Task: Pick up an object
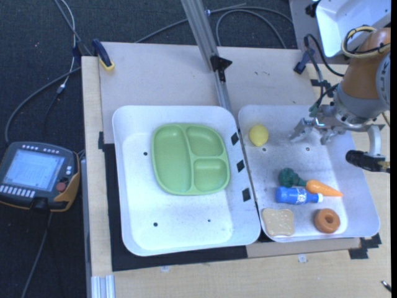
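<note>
The tool (315,131) is hovering over the right bin (366,194), fingers spread apart and gripping nothing. It's looking like the approach step; the lemon (258,135) is sitting nearby, needing a sideways shift and descent.

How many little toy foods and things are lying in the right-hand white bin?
6: yellow ball far left; green broccoli, blue bottle, orange carrot mid-bin; bread slice, brown doughnut along the near edge.
</note>
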Tool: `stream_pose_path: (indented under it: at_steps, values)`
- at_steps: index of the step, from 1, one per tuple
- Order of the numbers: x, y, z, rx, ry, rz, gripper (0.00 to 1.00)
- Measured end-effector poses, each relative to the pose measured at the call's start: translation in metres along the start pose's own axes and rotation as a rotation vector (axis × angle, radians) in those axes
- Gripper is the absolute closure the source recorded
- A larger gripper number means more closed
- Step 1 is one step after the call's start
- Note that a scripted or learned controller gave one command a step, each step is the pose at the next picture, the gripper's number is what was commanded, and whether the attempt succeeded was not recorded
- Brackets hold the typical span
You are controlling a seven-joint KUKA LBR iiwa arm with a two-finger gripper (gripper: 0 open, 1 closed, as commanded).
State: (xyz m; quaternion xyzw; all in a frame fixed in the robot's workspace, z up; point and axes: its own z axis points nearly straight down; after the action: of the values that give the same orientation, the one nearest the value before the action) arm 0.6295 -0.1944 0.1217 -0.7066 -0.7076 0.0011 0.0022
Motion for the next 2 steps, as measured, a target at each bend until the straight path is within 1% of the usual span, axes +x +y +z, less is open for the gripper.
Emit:
stream_pose_path:
  at_steps: [1, 2]
  values:
    - [0.000, 0.002, -0.015, -0.007, -0.002, -0.001, 1.00]
    - [-0.004, 0.007, -0.060, -0.011, -0.003, 0.000, 1.00]
